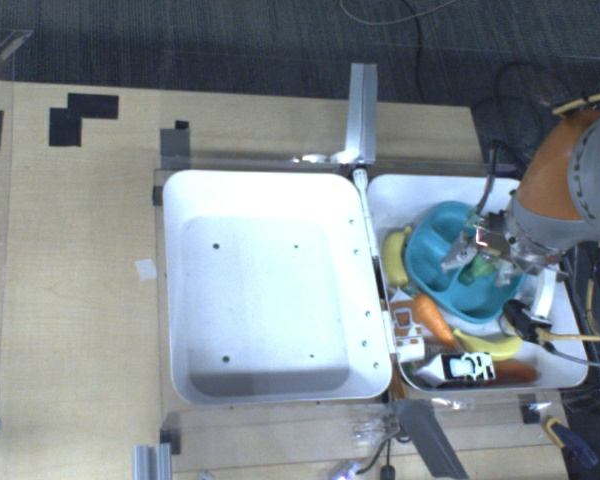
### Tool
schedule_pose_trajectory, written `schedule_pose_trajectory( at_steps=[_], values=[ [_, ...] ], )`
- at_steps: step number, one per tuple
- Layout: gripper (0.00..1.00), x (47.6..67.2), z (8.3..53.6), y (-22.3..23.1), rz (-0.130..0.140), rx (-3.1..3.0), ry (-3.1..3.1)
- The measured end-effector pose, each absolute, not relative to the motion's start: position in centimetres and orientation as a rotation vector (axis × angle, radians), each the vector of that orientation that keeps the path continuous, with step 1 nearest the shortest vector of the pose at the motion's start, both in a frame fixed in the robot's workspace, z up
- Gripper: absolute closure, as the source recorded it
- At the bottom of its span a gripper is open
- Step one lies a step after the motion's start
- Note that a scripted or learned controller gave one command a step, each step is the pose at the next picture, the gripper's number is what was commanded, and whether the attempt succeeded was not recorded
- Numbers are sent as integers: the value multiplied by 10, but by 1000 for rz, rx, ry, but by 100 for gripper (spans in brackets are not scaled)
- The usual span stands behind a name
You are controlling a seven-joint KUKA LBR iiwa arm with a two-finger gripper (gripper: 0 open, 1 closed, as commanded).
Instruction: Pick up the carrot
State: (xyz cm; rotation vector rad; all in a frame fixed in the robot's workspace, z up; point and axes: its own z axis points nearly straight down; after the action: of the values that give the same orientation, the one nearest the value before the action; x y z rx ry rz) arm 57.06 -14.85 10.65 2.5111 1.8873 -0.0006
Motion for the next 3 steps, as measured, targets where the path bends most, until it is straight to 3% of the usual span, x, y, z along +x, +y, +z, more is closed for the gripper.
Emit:
schedule_pose_trajectory(
  at_steps=[1,2,3],
  values=[
    [100,572,117,-147,0,2502,1899],
    [100,541,209,-175,2,2733,1546],
    [100,545,264,-193,-1,3008,900]
  ],
)
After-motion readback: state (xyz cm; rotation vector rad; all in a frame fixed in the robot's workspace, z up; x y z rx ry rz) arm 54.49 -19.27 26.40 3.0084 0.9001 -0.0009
